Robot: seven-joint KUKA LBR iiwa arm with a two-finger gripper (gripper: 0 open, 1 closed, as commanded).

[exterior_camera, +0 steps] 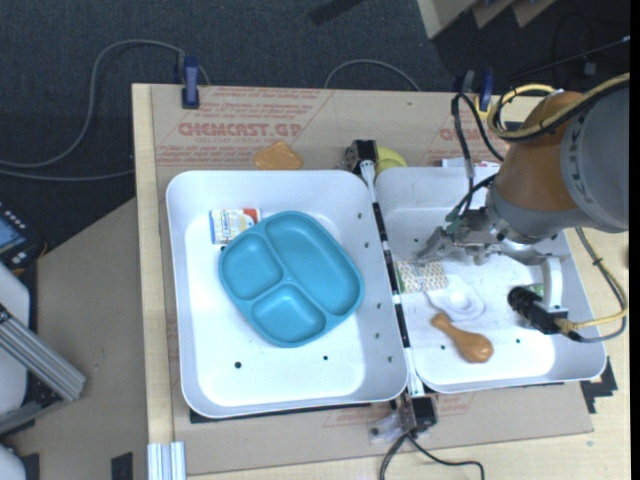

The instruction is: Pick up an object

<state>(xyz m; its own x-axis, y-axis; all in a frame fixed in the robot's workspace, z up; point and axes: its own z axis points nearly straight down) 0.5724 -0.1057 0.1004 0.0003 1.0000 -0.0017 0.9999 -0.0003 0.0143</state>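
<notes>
From my end I see the arm (590, 168) reaching in from the right over the right bin (505, 370), with the gripper (437, 249) low over that bin's left half, near the wall it shares with the left bin (200, 318). I cannot tell whether the gripper is open or closed, and I see nothing held in it. Just below its tip lies a green patterned packet (410, 275), flat against the bin's left wall. Just beside the packet, toward the middle of the bin, sits a white lump (452, 296); I can't make out what it is. Nearer the front edge lies a tan drumstick (463, 336), thick end to the right, close to the lump but apart from it. In the left bin a blue plate (290, 278) with three compartments lies roughly in the middle, and a small white carton (228, 223) lies at its upper left, partly tucked under the rim. On the bench (160, 148) behind the bins I see an orange thing (277, 155) and a yellow thing (390, 158), both outside the bins.
</notes>
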